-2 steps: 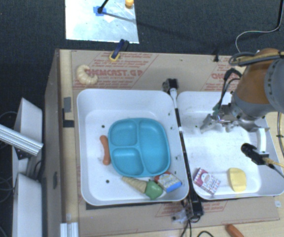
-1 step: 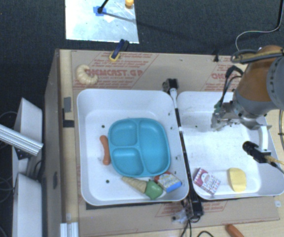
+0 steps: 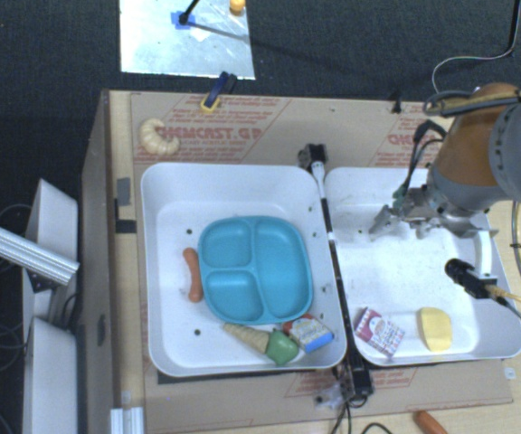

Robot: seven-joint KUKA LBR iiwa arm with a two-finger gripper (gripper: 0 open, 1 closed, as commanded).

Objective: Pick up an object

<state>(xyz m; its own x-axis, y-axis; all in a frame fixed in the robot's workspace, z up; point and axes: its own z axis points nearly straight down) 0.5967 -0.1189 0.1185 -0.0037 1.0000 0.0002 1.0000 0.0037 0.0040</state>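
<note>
From the camera view, the gripper point(image 3: 403, 220) hangs over the upper part of the right bin point(image 3: 396, 274), above bare white floor. Whether it is spread or closed cannot be told from this angle, and nothing shows in its grasp.

The nearest candidates lie toward the bin's near edge, well apart from the gripper: a yellow block point(image 3: 436, 329) and, just beside it, a red-and-white packet point(image 3: 380, 333).

The yellow block looks the better target (thicker, with clear sides to close on). The packet lies flat and close to the dividing wall, so a grasp there would probably scrape or slip.

To do the step well, the arm should travel toward the near edge, centre over the block, come down with the jaws wide across its narrow width, and close only once low enough to catch its sides.

The left bin point(image 3: 152, 242) holds a blue divided plate point(image 3: 254, 269), an orange sausage point(image 3: 193, 274) and a crowded cluster by a green piece point(image 3: 281, 347), which would be harder picks.
</note>
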